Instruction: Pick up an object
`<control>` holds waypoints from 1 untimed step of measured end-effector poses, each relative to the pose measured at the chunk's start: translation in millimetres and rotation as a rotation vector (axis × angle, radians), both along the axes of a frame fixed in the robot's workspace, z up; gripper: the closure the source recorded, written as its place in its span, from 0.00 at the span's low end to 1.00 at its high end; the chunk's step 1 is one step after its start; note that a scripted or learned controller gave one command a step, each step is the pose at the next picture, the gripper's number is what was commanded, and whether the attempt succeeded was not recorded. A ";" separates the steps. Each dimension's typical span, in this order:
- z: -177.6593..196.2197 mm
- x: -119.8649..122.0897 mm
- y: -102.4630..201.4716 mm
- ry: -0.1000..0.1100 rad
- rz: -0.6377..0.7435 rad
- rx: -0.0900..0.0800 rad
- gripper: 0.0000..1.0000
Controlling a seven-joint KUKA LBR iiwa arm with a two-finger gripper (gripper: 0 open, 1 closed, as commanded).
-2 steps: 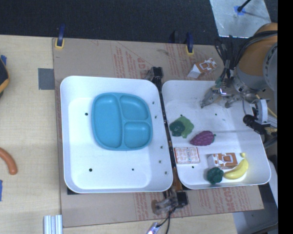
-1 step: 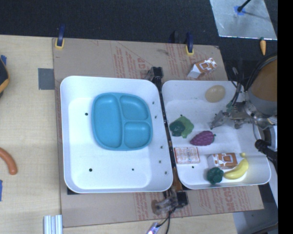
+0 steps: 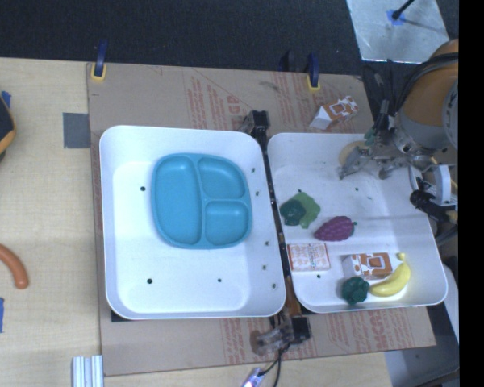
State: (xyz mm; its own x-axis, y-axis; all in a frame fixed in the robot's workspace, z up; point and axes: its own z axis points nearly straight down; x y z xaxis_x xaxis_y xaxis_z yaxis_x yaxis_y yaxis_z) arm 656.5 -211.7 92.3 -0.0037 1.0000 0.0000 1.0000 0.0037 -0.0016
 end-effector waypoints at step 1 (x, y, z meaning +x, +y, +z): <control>76.1 0.5 -0.6 -0.002 0.000 -0.001 0.00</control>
